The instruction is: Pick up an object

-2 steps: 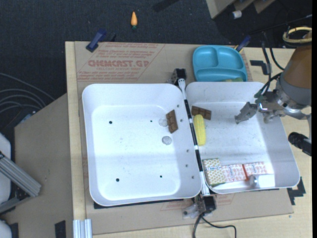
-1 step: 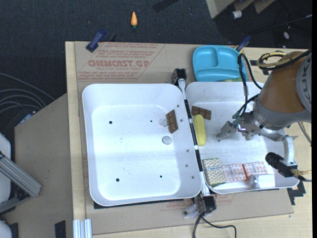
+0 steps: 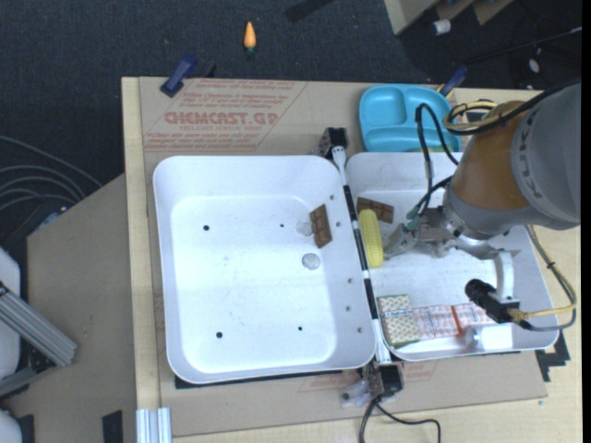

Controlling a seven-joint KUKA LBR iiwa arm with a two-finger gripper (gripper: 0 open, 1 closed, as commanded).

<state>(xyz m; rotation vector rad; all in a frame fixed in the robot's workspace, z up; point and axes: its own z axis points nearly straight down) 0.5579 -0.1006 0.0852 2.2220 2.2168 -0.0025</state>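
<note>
My gripper (image 3: 404, 239) is low in the right bin (image 3: 388, 169), pointing left toward a yellow oblong object (image 3: 371, 238) that lies against the divider between the bins. A brown block (image 3: 376, 210) rests just above the yellow object. Near the right bin's front lie a patterned box (image 3: 396, 317) and a flat printed packet (image 3: 451, 320). In the left bin (image 3: 240, 340) a second brown block (image 3: 320, 225) sits near the right wall, with a small grey disc (image 3: 311, 262) below it. The arm's body hides much of the right bin's far side.
A blue divided tray (image 3: 403, 118) stands behind the right bin. A blue clip (image 3: 178, 76) lies at the board's back left edge, and a small orange item (image 3: 249, 35) is on the dark floor beyond. Black cables run over the arm.
</note>
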